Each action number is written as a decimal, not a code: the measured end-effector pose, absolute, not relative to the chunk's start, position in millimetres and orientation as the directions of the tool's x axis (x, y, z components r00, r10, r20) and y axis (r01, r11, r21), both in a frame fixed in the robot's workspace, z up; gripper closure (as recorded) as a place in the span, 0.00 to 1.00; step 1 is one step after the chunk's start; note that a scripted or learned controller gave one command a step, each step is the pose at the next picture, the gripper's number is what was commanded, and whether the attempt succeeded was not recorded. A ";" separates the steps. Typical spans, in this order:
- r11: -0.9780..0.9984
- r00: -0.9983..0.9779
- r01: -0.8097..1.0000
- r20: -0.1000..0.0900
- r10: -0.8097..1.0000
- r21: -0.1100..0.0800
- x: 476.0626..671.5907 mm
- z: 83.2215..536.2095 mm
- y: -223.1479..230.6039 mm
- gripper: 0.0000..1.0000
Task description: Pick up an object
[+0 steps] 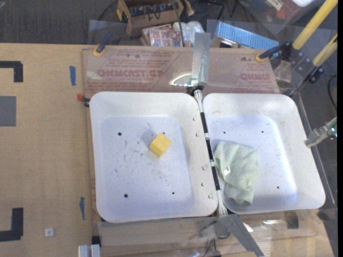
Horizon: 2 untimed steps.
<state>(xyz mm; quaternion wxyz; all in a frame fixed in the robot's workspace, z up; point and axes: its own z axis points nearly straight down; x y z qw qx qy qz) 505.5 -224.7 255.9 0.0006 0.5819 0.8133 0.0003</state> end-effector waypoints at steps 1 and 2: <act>0.801 -0.801 0.599 -0.008 0.599 0.003 481.6 305.6 -200.5 1.00; 0.951 -0.951 0.308 -0.011 0.308 0.000 488.4 310.6 -224.2 1.00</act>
